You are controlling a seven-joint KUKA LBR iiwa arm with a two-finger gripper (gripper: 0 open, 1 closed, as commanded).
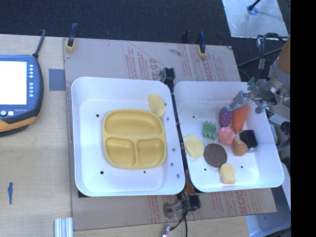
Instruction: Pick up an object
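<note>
Jaws [240, 101] low over right bin [276, 154], tips beside carrot [239, 118], arm from right

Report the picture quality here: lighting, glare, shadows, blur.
Camera view: bright, even light over both bins; the left bin glares near-white, washing out its rim. Soft shadows hug the yellow tray. The arm's pincer at the right bin is slightly blurred. The pendant screen is blown out to plain white.
</note>
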